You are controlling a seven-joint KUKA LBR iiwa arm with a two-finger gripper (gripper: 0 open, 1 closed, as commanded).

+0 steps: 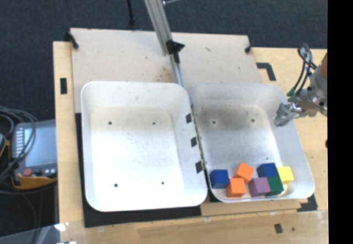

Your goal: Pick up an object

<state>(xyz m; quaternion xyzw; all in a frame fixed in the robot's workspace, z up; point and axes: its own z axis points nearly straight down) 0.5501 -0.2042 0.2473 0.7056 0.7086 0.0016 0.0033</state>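
While blocks (255, 179) sit clustered untouched in near corner of right bin (287, 127), task judged at start: nothing lifted, approach, descent, grasp all left. End effector (282, 114) hangs over right bin's far right rim, well apart from blocks, toward far side. Nothing seen between fingers; cannot tell if spread or pressed together. Left bin (94, 99) beside right bin, on surface (63, 61).

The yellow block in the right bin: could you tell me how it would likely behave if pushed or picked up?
The yellow block looks like a stiff cube with flat faces, so it should slide, not roll. It sits against the right bin wall, beside the green block, so a push may jam it, and fingers have little room.
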